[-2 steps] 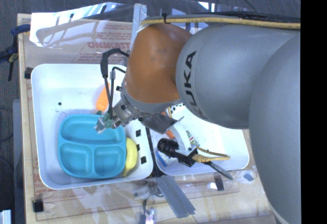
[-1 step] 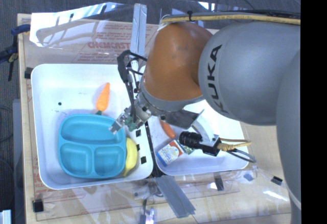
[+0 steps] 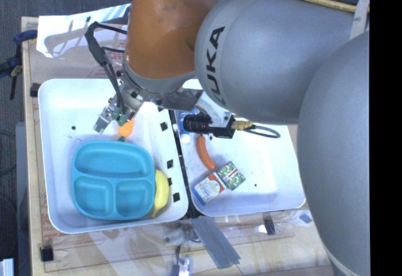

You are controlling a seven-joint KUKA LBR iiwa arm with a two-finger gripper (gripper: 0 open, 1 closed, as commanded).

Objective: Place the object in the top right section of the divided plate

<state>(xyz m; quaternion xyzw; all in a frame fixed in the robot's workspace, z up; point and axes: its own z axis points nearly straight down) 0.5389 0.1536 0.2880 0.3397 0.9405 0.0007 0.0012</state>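
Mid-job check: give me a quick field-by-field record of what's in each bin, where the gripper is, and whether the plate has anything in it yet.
left bin: blue divided plate, yellow banana-like item against the plate's right edge
plate sections: nothing in them
gripper: over the left bin, just above the plate's upper edge
at gripper: small orange object at the fingertips; grasp cannot be confirmed
right bin: orange sausage-like item, small printed carton
task status: object not yet in the top right section
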